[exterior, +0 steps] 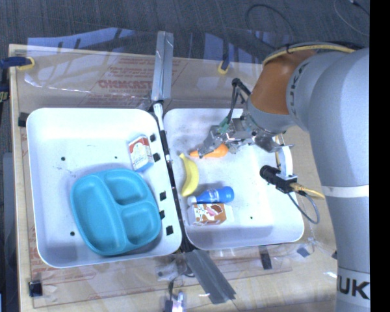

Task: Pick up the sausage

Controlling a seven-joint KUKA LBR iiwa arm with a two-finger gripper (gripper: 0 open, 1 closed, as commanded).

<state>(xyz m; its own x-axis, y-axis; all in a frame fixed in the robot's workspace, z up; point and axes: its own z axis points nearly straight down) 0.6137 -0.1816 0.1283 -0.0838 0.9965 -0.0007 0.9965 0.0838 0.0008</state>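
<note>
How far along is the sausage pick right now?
Done: the arm has reached the right bin, and the gripper is low over an orange item at the far side. In hand: nothing visibly held; the item lies on the bin floor. Left: grasp and lift.

1. On my table (84,275) sit two shallow white bins side by side: the left bin (45,129) and the right bin (279,229).
2. The left bin holds a blue divided tray (114,210), lying toward its near side.
3. A small red-and-white carton (140,153) lies just beyond that tray, near the wall between the bins.
4. In the right bin, a yellow banana (190,174) lies along the left wall.
5. Just beside the banana lies a blue bottle (214,194), with a brown packet (210,214) touching its near side.
</note>
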